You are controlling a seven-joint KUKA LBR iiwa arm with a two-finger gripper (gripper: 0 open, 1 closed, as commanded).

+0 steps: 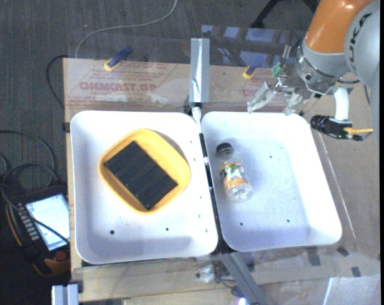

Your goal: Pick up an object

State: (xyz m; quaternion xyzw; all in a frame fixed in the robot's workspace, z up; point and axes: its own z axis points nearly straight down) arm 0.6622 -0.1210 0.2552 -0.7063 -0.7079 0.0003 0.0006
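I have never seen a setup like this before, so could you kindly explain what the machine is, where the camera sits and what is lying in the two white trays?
This is one picture from a camera fixed above a bench, looking down at a slant. The grey arm with the orange band at top right is a robot arm; its two-finger gripper hangs open over the far edge of the right bin, holding nothing. That bin contains a small clear bottle with a dark cap, lying on its side. The left bin holds a yellow dish with a dark ridged square pad resting in it. The arm's job is to pick up an object.
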